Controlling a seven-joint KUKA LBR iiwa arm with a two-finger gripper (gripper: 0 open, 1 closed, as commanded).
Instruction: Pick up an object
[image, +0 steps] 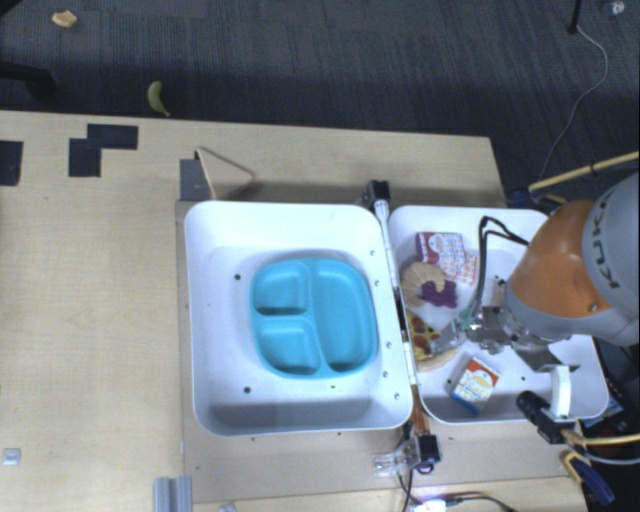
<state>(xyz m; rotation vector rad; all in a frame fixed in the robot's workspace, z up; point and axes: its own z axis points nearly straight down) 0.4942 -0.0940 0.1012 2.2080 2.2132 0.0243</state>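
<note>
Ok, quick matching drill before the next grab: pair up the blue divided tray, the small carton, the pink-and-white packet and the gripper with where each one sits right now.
Things:
1. blue divided tray
2. small carton
3. pink-and-white packet
4. gripper

Places:
A. far end of the right bin
B. low over the middle of the right bin, beside the purple item
C. middle of the left bin
D. near end of the right bin

Pairs: 1-C, 2-D, 3-A, 4-B

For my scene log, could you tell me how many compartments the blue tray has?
3. The blue tray in the left bin has two smaller compartments on its left, one above the other, and one long compartment on its right.
</note>
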